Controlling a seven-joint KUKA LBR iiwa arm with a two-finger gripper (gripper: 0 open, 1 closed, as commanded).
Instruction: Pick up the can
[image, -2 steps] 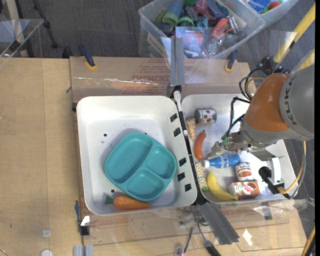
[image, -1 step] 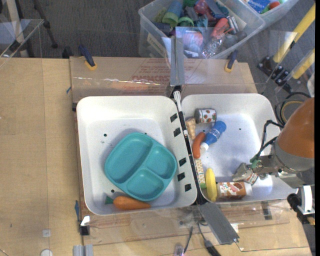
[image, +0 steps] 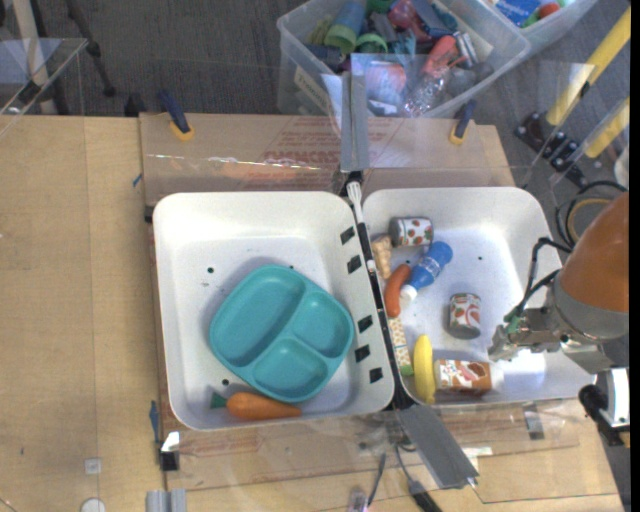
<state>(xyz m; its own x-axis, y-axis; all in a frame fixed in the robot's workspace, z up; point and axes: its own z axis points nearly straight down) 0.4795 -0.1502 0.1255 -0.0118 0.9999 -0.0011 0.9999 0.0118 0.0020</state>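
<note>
The end effector (image: 508, 338) hangs low over the right bin (image: 520, 215), near its front right corner; whether it is open or closed I cannot tell from this slant, and nothing is seen gripped in it. It sits just right of a small can (image: 463, 313) lying on the bin floor, so the approach seems aimed there. A second can (image: 411, 232) lies near the bin's back wall, well apart from the arm. That makes two cans, and the nearer one looks the likelier target.

Between them lie one blue bottle (image: 432, 264) and one orange-red item (image: 398, 287), touching. By the divider lies one banana (image: 424, 367), with one carton (image: 463, 375) lying flat beside it.

The left bin (image: 200, 215) holds one teal tray (image: 281, 331) and one carrot (image: 262, 405) against its front wall, both clear of the work.
</note>
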